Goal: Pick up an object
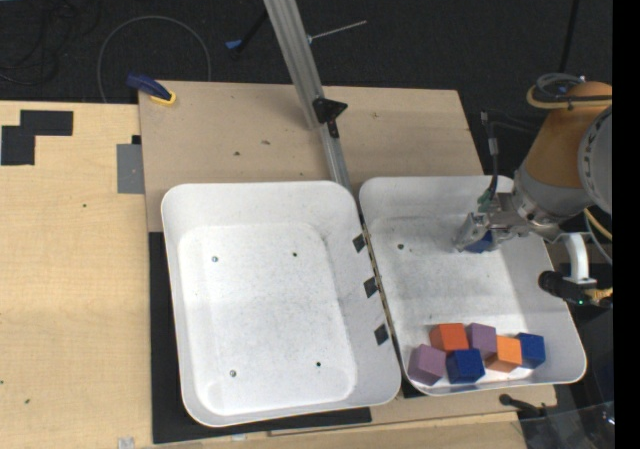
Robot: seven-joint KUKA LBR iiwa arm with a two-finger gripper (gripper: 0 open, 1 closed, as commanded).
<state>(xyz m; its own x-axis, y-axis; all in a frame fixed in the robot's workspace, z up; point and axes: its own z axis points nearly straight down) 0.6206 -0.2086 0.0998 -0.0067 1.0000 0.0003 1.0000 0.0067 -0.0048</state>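
Note:
My gripper (478,235) hangs low over the far right part of the right bin (440,272), reaching in from the right. A small blue object (488,245) shows right at its tip, touching or just beneath it; I cannot tell which. Several blocks are bunched at the bin's near edge: an orange block (450,336), a purple block (483,336), a second orange block (509,349), a blue block (532,348), a larger blue block (464,365) and a purple block (427,363). They lie well in front of the gripper.
The left bin (260,297) sits beside the right one, joined by black clips (370,287). A slanted metal rail (300,67) rises behind the bins. A bare stretch of the right bin's floor separates the gripper from the blocks.

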